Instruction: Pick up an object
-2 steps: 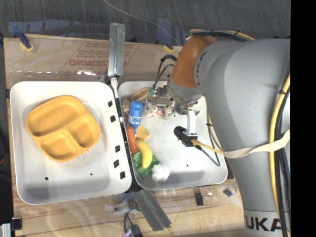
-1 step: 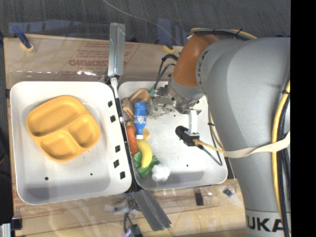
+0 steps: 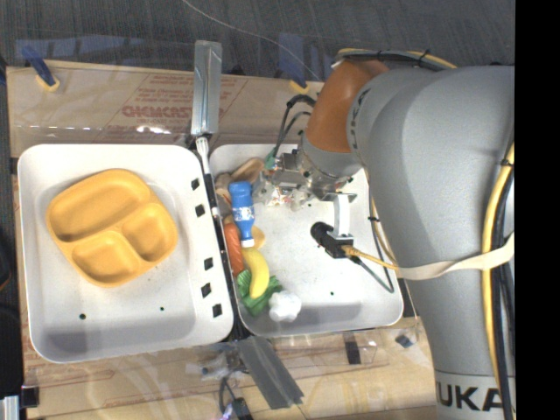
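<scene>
Right bin (image 3: 367, 309): white crumpled piece (image 3: 284, 304) nearest, then green item (image 3: 262, 291), banana (image 3: 256, 270), orange-red item (image 3: 233, 245), blue bottle (image 3: 243, 209), along its left wall.
Left bin (image 3: 52, 322): yellow divided tray (image 3: 112, 226).
Hand (image 3: 284, 182): over right bin's far part; grip cannot be told.
Desk (image 3: 114, 103): brown board behind bins.

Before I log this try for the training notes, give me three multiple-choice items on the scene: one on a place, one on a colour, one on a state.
1. Where does the yellow divided plate lie?
A. left bin
B. right bin
C. on the bench outside the bins

2. What colour is the band above the arm's wrist?
A. green
B. orange
C. blue

3. How does the blue bottle rest?
A. standing upright
B. lying on its side
C. hanging in the air

Answers: 1 A, it sits in the left bin. 2 B, the band shows orange. 3 B, its length runs flat along the right bin's left wall.
</scene>
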{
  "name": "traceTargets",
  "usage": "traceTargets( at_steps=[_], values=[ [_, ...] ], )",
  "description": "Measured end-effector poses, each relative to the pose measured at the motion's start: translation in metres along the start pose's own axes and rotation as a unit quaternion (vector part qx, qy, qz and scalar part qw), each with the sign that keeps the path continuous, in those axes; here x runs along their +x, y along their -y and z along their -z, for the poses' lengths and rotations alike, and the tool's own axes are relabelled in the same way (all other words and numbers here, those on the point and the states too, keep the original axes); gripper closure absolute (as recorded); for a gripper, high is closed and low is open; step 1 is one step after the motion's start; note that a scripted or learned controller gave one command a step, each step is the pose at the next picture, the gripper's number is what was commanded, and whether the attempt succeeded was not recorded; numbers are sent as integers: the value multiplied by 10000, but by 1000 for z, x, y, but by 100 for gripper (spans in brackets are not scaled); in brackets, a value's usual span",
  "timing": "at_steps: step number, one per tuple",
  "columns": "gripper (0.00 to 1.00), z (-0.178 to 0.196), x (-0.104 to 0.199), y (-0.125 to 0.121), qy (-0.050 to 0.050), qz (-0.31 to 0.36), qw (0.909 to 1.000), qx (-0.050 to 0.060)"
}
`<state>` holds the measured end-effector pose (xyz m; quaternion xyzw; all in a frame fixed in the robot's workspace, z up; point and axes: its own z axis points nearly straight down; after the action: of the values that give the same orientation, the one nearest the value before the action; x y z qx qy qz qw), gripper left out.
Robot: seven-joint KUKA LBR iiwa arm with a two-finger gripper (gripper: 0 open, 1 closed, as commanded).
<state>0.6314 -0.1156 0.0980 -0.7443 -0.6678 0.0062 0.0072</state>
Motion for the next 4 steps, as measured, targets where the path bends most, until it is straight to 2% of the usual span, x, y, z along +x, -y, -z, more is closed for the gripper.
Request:
traceTargets(
  at_steps=[1,2,3,4],
  values=[
    [0,-7,5,-20,13,-312,9995,11],
    [0,-7,19,-20,26,-861,9963,-17],
    [100,-1,20,-17,17,-850,9964,53],
    [100,118,9,-16,-15,-1511,9884,-119]
  ],
)
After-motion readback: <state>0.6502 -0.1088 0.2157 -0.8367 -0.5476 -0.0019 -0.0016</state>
